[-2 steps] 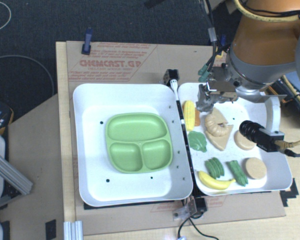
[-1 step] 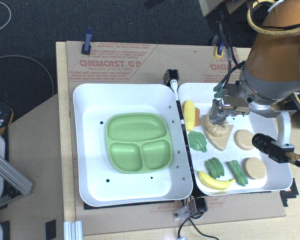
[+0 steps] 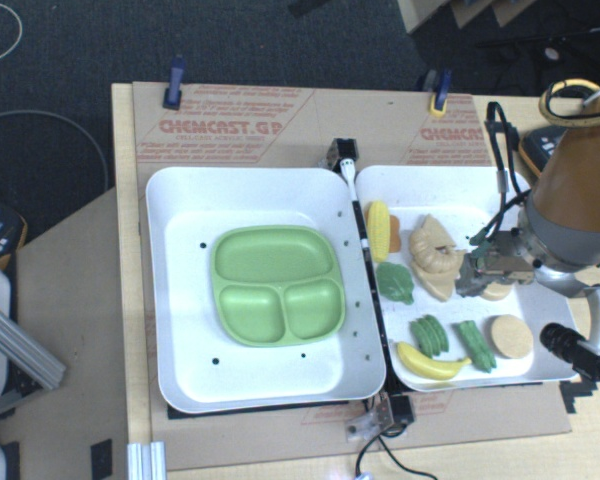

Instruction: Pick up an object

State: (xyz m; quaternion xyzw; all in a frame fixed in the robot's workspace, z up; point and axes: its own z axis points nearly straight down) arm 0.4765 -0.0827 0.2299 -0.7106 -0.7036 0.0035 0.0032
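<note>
The end effector (image 3: 483,274), whose grip I cannot tell, hovers at the light, rigid, slippery beige plastic toy bread (image 3: 435,253), probably best pinched across its narrow waist.

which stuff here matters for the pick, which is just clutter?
In play: gripper low in the right bin; beige toy beside it, banana, corn cob, leafy green, two green pods, round cracker.

Clutter: left bin, green divided plate, blue clamps.
</note>
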